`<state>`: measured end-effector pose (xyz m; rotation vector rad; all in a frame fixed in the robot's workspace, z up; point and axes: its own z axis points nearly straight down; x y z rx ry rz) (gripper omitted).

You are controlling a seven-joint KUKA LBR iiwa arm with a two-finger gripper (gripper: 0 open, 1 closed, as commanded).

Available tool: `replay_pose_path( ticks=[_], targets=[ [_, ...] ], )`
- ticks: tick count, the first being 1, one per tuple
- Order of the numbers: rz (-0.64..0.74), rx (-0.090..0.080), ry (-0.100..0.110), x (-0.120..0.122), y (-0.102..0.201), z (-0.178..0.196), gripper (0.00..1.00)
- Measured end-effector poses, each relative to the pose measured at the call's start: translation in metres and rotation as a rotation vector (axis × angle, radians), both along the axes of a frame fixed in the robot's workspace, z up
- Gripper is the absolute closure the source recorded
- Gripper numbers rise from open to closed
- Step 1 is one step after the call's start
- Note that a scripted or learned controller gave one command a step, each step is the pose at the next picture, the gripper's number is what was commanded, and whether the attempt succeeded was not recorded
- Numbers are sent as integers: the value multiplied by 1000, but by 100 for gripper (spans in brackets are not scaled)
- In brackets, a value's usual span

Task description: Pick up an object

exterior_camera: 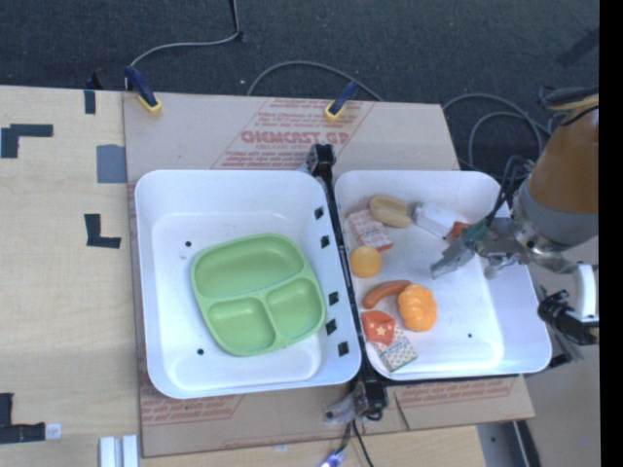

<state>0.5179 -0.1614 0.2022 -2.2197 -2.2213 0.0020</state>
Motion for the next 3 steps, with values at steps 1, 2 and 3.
replay_pose_path(
  ticks=[1,2,3],
  targets=[
    [0,1,-4,-8,27,-116,0],
    [1,-1,-6,-7,27,-106,100],
    [2,0,-2,19,97,-18,100]
  ],
)
